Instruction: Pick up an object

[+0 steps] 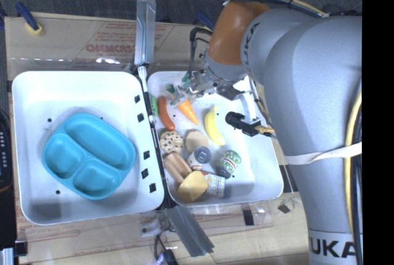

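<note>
Left bin [24,98]: white, with small black marks along its inner wall.
Divided tray [89,156]: solid sky blue.
Right bin [265,177]: white.
Carrot [188,111]: orange.
Sausage-shaped piece [166,113]: red-orange, green at its far end.
Banana [213,125]: yellow.
Cookie [170,141]: tan, dotted with dark chips.
Bread roll [176,166]: light brown.
Wedge [192,186]: pale yellow.
Small can [229,162]: green and white, patterned label.
Arm [308,91]: grey, with an orange band [234,33] above the wrist.
Bench [80,42]: light wood with reddish printed lettering.
Clamp [28,18]: blue with a yellow tip.
</note>
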Tool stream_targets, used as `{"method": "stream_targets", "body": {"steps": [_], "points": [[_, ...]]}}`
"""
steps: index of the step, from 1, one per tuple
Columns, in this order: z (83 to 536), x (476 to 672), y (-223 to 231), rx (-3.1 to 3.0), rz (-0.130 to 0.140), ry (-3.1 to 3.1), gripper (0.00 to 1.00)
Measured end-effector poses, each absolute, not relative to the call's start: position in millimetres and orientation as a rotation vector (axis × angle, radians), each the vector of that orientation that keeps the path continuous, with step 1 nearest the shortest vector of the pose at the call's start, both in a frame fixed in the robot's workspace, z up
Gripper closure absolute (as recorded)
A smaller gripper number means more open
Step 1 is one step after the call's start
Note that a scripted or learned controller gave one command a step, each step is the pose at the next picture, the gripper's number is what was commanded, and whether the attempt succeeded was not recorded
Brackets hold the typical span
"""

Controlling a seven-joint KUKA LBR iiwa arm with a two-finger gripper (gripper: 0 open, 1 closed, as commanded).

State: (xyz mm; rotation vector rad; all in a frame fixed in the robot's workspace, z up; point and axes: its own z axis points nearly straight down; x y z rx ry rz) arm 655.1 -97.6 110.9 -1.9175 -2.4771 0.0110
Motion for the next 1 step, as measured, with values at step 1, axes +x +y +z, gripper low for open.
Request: {"method": "stream_targets", "body": {"steps": [1], "points": [[194.5, 657.6, -73.6, -2.061, -0.001, -2.373, 1.0]]}}
